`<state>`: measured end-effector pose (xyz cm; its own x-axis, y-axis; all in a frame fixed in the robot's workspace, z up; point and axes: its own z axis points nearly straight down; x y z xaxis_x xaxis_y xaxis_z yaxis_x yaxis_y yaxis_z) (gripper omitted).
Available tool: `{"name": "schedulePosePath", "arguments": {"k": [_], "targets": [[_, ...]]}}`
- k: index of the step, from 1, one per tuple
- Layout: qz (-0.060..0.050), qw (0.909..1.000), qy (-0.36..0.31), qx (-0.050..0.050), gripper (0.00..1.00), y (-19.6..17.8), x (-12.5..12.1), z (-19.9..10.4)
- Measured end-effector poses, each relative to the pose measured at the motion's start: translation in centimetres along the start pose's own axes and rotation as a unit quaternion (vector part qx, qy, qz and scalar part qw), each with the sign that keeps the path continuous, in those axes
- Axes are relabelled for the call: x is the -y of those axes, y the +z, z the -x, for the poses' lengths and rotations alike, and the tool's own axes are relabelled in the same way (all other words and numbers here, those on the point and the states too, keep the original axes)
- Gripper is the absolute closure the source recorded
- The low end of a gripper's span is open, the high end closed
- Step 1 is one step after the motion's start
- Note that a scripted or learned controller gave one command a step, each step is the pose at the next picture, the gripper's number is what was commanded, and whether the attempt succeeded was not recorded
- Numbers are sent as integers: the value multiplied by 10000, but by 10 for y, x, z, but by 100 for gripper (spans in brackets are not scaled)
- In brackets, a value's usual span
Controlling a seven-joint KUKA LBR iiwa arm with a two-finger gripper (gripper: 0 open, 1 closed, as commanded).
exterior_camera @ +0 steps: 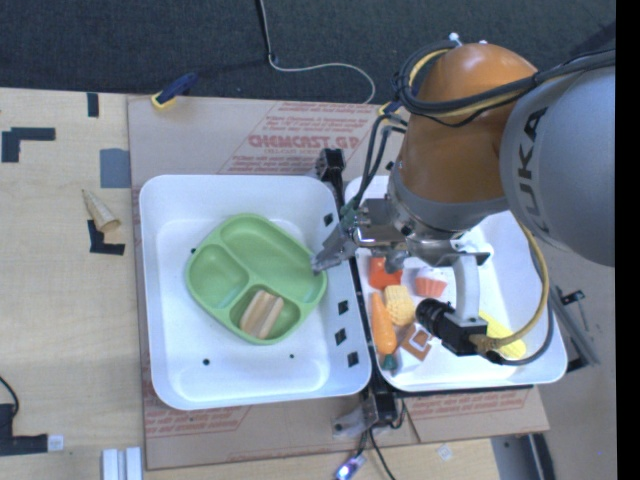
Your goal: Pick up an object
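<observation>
Small orange plastic carrot (383, 326) in the right white bin (535, 368): crowded neighbours risk a slipped grasp; gripper (400, 258) state unclear.

- Left bin (160, 268): plain white.
- Divided plate (225, 268): light green, with a tan piece (262, 313) in one compartment.
- Toy food below the claw (335, 253): orange carrot (383, 328), yellow corn (400, 306), red-orange pieces (385, 273).
- Arm (470, 108): orange band, grey body.
- Surface (60, 298): pale wood with dark marks.
- Cardboard (200, 138): brown, red lettering.
</observation>
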<state>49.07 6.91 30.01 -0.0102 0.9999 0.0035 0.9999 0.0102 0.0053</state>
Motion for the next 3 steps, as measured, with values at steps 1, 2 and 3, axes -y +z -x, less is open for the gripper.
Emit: {"name": "schedulePosePath", "arguments": {"k": [1,2,3], "targets": [[28,10000,6,-3,0,-112,6,-45],[-22,10000,-4,8,0,-127,6,-131],[-84,10000,26,44,0,-14,7,-166]]}}
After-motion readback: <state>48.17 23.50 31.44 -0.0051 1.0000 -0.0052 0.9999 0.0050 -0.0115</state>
